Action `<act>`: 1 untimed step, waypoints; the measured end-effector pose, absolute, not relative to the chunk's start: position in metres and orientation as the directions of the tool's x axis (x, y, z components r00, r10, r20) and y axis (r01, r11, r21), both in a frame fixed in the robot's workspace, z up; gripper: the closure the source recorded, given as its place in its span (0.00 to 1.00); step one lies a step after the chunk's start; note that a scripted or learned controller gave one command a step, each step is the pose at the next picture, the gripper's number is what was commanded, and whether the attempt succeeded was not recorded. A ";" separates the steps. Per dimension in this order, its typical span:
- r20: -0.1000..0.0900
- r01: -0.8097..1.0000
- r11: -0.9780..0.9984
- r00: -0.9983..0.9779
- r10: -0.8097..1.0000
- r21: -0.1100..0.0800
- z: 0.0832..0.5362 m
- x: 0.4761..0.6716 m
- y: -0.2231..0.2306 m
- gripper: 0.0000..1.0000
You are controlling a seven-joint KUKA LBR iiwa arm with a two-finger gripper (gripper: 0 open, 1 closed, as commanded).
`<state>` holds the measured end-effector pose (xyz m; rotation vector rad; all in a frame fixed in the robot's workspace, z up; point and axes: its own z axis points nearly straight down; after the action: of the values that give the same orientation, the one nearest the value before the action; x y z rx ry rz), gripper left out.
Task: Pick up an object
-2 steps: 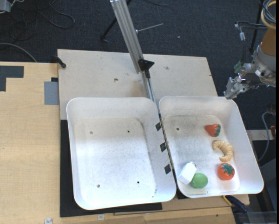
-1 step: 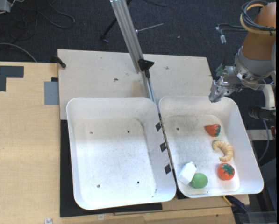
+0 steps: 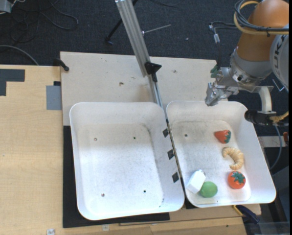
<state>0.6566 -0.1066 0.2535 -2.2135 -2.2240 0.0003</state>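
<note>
The right bin (image 3: pixel 253 131) holds a red strawberry (image 3: pixel 223 136), a tan croissant-like piece (image 3: pixel 234 156), a red tomato (image 3: pixel 236 179), a green ball (image 3: pixel 208 189) and a white block (image 3: pixel 196 180). My gripper (image 3: pixel 213 98) hangs above the far rim of the right bin, up and left of the strawberry. Nothing shows between its tips.
The left bin (image 3: pixel 82 131) sits beside the right one, with black clips (image 3: pixel 169 153) along the shared rim. A slanted aluminium rail (image 3: pixel 136 38) rises behind the bins. Beige board lies beyond the bins, a wooden bench surface to the left.
</note>
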 end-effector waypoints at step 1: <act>0.003 1.000 0.005 -0.005 1.000 -0.004 0.258 0.656 -0.049 1.00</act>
<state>0.6557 -0.0490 0.2578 -2.2126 -2.2234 0.0008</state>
